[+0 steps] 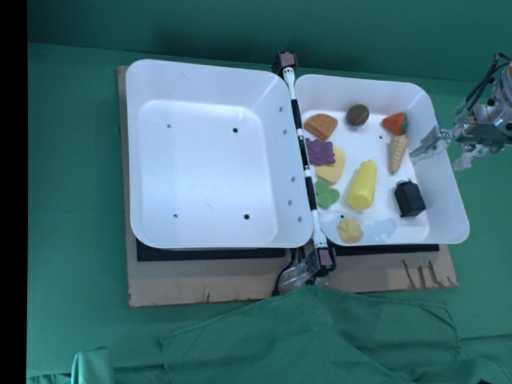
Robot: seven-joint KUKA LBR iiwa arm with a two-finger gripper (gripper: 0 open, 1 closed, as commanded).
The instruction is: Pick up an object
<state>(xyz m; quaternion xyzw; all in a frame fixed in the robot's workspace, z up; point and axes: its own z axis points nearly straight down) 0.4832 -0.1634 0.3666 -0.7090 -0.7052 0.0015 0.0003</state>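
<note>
The right bin [448,214] holds several toy foods: an orange wedge [321,125], a brown round piece [358,115], a red piece with a green top [394,122], a tan cone [398,152], purple grapes [319,151], a yellow bottle [362,185], a green piece [326,193], a black block [410,198] and a lumpy yellow piece [350,230]. My gripper [438,158] hangs over the bin's right rim, just right of the cone. It is open, with nothing between its fingers.
The left bin [208,154] sits beside the right one, joined by a black-and-white bar [302,154]. Both rest on a cardboard sheet [200,290]. Green cloth [320,334] lies bunched at the front.
</note>
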